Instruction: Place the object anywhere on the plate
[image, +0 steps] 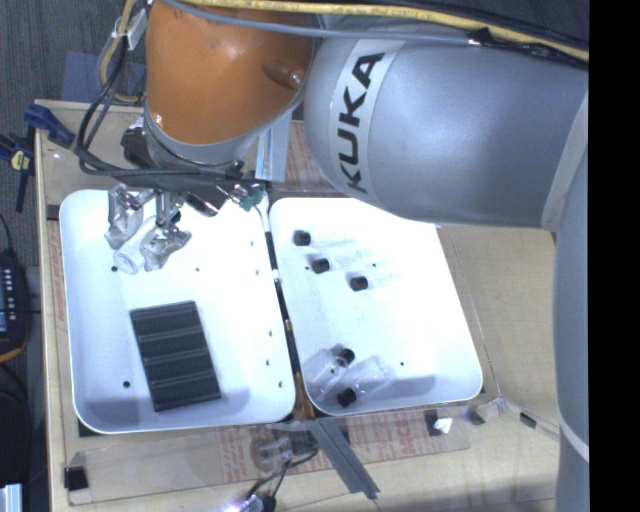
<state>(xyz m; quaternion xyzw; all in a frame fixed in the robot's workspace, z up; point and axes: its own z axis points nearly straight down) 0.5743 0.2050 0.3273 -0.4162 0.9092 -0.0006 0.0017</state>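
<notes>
- Two white bins are sitting side by side on the bench: the left bin (90, 390) and the right bin (450, 330), their inner rims touching or nearly so.
- One KUKA arm (440, 110) is reaching in from the right, its orange band (215, 70) hanging over the far edge of the left bin.
- One gripper (145, 235) is hovering over the far left corner of the left bin; its metal fingers (125, 222) are showing a narrow gap, with nothing visibly between them.
- One dark ribbed rectangular plate (176, 355) is lying flat in the near half of the left bin, well apart from the gripper.
- Three small black objects (320, 265) are lying in the far half of the right bin.
- One clear, black-capped cluster (345, 378) is resting near that bin's front wall; its count cannot be told.
- Nothing is resting on the plate.
</notes>
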